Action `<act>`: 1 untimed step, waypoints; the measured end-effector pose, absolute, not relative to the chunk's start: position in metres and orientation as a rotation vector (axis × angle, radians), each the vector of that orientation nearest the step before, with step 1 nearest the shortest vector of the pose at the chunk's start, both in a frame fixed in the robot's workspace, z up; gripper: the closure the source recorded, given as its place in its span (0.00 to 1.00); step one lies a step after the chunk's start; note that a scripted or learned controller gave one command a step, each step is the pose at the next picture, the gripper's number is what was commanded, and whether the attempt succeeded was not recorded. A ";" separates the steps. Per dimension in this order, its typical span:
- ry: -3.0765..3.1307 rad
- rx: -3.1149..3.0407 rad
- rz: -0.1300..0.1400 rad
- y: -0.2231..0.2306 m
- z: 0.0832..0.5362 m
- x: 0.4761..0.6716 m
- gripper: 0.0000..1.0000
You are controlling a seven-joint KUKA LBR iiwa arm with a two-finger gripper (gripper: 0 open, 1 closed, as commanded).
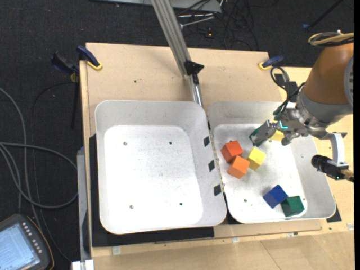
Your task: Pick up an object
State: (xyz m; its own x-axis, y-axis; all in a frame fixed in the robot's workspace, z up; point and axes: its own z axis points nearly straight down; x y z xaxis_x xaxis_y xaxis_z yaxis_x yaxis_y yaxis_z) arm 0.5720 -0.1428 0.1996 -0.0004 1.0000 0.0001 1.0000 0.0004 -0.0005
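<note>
Just below our pincer (269, 133), down-left, we see the yellow cube (256, 157) in the right bin (320, 207), touching the orange cube (239, 166); whether the pincer is apart we cannot tell.

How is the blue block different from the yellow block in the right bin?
The blue block is blue and looks slightly larger; the yellow block is yellow. The blue block touches a green block; the yellow block touches an orange block. The yellow block lies nearer the gripper. Both are cubes.
</note>
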 end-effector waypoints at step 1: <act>-2.218 -2.218 0.006 -0.136 0.143 0.563 0.00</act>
State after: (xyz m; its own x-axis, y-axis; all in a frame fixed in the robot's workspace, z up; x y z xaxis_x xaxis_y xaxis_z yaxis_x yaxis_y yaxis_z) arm 0.5633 -0.1362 0.1425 0.0001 1.0000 0.0009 1.0000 -0.0001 -0.0060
